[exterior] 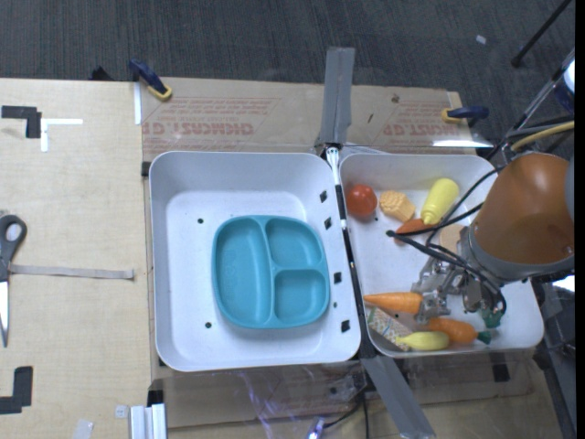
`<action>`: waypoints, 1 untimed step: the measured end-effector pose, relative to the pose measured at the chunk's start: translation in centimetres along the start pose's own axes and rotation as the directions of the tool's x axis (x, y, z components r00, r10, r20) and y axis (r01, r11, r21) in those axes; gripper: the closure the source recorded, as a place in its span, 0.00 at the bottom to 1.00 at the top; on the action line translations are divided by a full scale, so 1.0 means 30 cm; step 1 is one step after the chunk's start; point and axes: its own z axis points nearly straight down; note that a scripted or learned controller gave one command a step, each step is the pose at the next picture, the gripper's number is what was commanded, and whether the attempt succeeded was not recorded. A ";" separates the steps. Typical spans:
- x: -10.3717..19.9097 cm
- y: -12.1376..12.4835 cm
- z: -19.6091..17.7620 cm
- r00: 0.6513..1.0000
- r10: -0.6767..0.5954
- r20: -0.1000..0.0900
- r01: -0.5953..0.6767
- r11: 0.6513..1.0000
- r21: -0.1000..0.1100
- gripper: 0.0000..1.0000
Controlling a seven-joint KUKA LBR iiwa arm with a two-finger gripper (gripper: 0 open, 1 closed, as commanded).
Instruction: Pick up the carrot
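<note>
At the far left edge of the counter (73, 337) lies a pair of scissors (7, 263), well apart from both bins. Next comes the left bin (174, 337), which holds a teal divided plate (271, 271) with three compartments, lying flat near the bin's middle. Just beside it, rim to rim, sits the right bin (375, 167). Along its far side I see a red tomato (362, 199), then a ridged tan piece (397, 205), then a yellow corn-like piece (440, 198). The carrot (393, 302) lies on its side toward the near edge of that bin, its tip pointing left. Near the bin's front rim lie a yellow banana-shaped piece (422, 341) and another orange piece (454, 329). My gripper (441, 288) hangs low over the right bin, right at the carrot's thick end, though cables and metal parts crowd it, and I cannot tell whether my fingers are spread or closed, nor whether they touch the carrot.
</note>
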 end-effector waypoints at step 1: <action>0.000 0.000 0.000 1.000 0.000 0.000 0.000 1.000 0.000 0.00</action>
